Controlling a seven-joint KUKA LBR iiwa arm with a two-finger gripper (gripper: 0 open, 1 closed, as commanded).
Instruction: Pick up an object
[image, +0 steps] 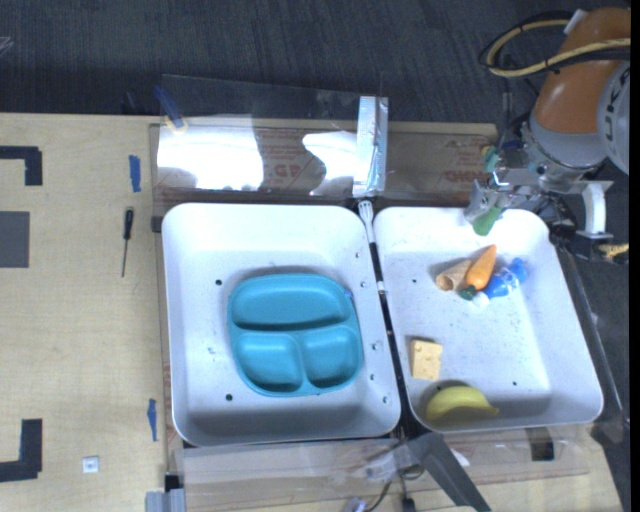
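The gripper (492, 212) hangs over the far rim of the right bin (570, 390), whether open or shut one cannot tell, and because the carrot (481, 266) lies touching other small items, a grasp there may slip.

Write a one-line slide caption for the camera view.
Gripper above right bin's far corner; carrot, cracker, banana inside; blue tray in left bin.
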